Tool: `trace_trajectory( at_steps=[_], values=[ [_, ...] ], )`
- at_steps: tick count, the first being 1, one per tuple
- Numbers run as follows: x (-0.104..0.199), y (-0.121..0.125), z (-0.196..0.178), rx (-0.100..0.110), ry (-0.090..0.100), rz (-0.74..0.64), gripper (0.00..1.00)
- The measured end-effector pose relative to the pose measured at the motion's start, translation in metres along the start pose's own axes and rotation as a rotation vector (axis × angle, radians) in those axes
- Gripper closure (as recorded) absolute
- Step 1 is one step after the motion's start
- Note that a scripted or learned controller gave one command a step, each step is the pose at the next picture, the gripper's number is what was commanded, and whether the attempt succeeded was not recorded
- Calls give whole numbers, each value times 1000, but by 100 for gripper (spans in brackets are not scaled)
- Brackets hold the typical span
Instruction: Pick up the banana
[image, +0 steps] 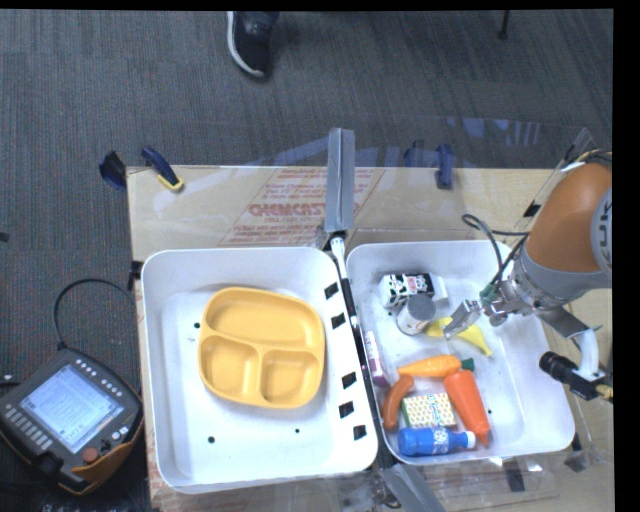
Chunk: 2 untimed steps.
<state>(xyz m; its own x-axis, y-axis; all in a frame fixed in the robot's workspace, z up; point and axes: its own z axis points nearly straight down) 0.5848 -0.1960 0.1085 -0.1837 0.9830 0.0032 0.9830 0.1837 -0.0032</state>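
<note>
Reaching into the right bin near its far wall, the fingers stand parted, gripping nothing; the banana lies just beneath them, beside the grey cup, carrots crowding nearby.

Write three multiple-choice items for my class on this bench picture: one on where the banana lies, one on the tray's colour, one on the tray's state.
1. Where does the banana lie?
A. In the left bin
B. In the right bin
C. On the floor

2. What colour is the divided tray?
A. Yellow
B. Blue
C. Black

3. How does the divided tray sit?
A. Leaning on a wall
B. Flipped over
C. Flat, hollows facing up

Key: 1 B, the banana lies in the right bin, beside the gripper. 2 A, the tray's whole surface is yellow. 3 C, its three hollows face the camera in the left bin.
</note>
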Motion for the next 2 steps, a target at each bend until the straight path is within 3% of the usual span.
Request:
trace_trajectory(
  at_steps=[1, 2],
  values=[
    [0, 1, -9, -2, 1, 3, 100],
    [0, 1, -9, -1, 1, 3, 0]
  ],
)
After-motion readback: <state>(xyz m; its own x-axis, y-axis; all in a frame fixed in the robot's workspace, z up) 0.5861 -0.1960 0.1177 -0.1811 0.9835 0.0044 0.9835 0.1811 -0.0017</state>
